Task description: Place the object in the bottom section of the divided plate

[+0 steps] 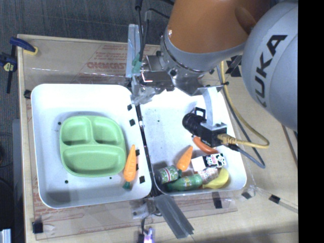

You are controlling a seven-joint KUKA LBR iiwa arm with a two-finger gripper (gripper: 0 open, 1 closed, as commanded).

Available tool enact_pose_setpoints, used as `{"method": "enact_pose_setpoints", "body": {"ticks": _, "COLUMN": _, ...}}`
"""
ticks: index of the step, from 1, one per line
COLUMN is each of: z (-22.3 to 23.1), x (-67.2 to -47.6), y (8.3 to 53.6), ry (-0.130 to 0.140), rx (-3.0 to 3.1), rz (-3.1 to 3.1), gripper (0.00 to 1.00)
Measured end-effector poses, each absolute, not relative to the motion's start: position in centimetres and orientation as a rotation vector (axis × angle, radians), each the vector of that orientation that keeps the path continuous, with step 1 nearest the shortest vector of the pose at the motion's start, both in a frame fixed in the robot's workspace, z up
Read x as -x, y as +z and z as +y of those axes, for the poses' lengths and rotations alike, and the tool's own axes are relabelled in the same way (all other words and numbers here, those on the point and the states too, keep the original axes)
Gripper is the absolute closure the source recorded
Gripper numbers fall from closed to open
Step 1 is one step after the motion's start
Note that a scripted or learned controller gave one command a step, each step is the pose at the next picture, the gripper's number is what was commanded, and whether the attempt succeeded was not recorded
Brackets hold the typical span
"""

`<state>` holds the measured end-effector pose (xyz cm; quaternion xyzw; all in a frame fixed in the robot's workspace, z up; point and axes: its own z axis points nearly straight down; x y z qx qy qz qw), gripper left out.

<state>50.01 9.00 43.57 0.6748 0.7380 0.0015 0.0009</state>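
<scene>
A green divided plate (92, 146) lies in the left bin (45, 105), its large section toward the near side. Just right of the plate, an orange carrot (130, 164) rests on the bin floor, touching or almost touching the plate's rim. My gripper (138, 89) hangs over the far end of the wall between the two bins, well away from the carrot and the plate. The arm's orange band and grey body cover the top of the right bin.
The right bin (167, 115) holds a second carrot (184, 158), a green can (167, 174), a dark green bottle (188, 182), a banana (218, 179), a small printed box (214, 160) and a red-orange piece (204, 147). A black fitting with a yellow cable (248, 145) sits above them.
</scene>
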Motion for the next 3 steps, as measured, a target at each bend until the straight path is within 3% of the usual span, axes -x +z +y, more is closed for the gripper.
{"method": "enact_pose_setpoints", "body": {"ticks": 1, "z": 5.4, "x": -47.6, "y": 32.2, "ry": -0.005, "rx": -2.099, "rz": 2.340, "gripper": 1.00}}
{"method": "enact_pose_setpoints", "body": {"ticks": 2, "z": 7.2, "x": -50.0, "y": 24.7, "ry": -0.007, "rx": -2.217, "rz": 2.229, "gripper": 1.00}}
{"method": "enact_pose_setpoints", "body": {"ticks": 3, "z": 6.6, "x": -51.9, "y": 25.3, "ry": -0.003, "rx": -2.299, "rz": 2.142, "gripper": 1.00}}
